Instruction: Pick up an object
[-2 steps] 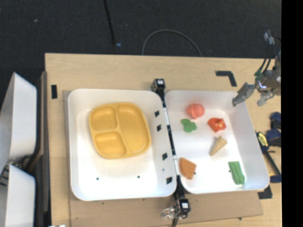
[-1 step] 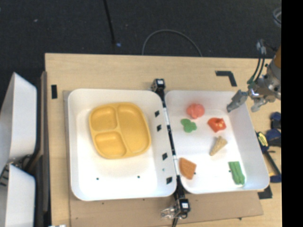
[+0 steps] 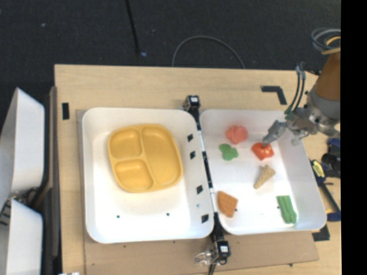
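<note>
Green and blocky, a small toy piece (image 3: 287, 209) lies nearest in the right bin (image 3: 304, 179), close to that bin's near right corner, its long axis running roughly near to far. An orange wedge-shaped toy (image 3: 227, 204) sits by the near left corner of the same bin, just beside the divider between the two bins. Farther in, a tan cone-like toy (image 3: 264, 177) lies tilted near the bin's middle, its narrow end pointing toward the near left.

Beyond that lies the red toy (image 3: 263, 150), which I judge the likeliest target: it rests directly under the tip of the gripper (image 3: 272, 135), just toward the near left of it, touching or nearly so. Whether the gripper is spread or closed I cannot tell; the view shows nothing held. A short descent, slightly toward the bin's left side, looks like what the pick needs.

A green leafy toy (image 3: 229, 152) and a pink rounded toy (image 3: 237, 134) lie left of the red one, toward the far left corner.

The left bin (image 3: 94, 211) holds a yellow compartment tray (image 3: 144, 157). No writing or labels can be read on anything on the table (image 3: 126, 85).
</note>
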Motion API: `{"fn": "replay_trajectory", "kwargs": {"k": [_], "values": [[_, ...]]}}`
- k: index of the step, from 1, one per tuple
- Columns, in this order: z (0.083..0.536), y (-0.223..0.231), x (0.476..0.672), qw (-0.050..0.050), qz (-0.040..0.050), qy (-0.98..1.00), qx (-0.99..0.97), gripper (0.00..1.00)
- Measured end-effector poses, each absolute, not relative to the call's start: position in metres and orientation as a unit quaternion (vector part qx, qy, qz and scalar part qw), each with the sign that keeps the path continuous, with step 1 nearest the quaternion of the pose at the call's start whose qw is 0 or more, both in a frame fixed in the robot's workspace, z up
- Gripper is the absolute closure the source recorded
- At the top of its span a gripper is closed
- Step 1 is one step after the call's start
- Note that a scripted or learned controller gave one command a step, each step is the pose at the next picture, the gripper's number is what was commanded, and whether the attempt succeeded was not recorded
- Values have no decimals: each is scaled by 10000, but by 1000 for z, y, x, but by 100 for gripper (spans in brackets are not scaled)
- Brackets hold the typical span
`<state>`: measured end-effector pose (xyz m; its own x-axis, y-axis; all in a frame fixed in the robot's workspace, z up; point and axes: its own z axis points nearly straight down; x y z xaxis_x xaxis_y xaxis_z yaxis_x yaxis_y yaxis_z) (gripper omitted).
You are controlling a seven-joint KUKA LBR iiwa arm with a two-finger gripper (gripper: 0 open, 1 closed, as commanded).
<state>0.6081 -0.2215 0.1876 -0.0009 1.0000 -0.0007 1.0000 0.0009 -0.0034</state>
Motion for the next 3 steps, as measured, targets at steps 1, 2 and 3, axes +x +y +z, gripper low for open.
{"fn": "replay_trajectory", "kwargs": {"k": [1, 2, 3], "values": [[145, -219, 610, -3, 10, -7079, -7063, 0], [159, -220, 612, -34, -7, -7085, -7057, 100], [223, -225, 612, -33, -12, -7083, -7059, 100]]}}
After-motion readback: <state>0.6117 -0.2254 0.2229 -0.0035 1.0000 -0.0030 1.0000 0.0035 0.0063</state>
